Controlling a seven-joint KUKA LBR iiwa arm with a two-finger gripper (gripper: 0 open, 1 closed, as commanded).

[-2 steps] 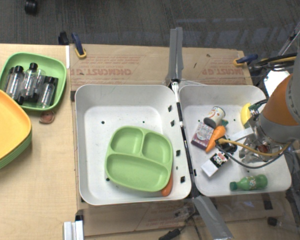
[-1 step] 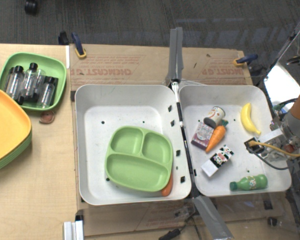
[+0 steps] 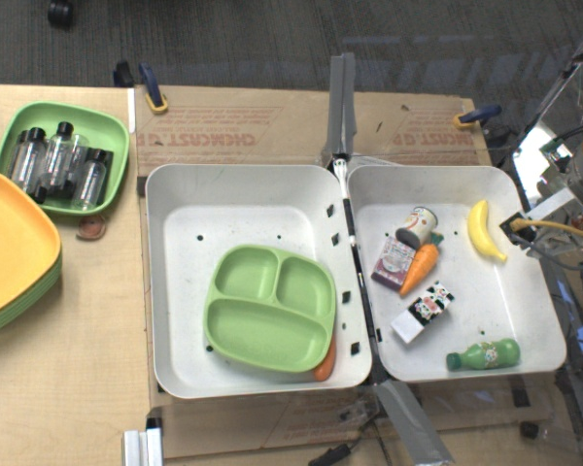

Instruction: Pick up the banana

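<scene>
Though close by the banana (image 3: pixel 486 229), at the far right of the right bin (image 3: pixel 486 304) just beside its wall, could hit that wall and miss. Could also push it left toward the carrot (image 3: pixel 420 266). Cannot tell whether open or shut.

I see the banana (image 3: pixel 485 230) at three o'clock in the right bin (image 3: pixel 539 352), the carrot (image 3: pixel 421 267) left of it, the bottle (image 3: pixel 483 355) toward five.
</scene>
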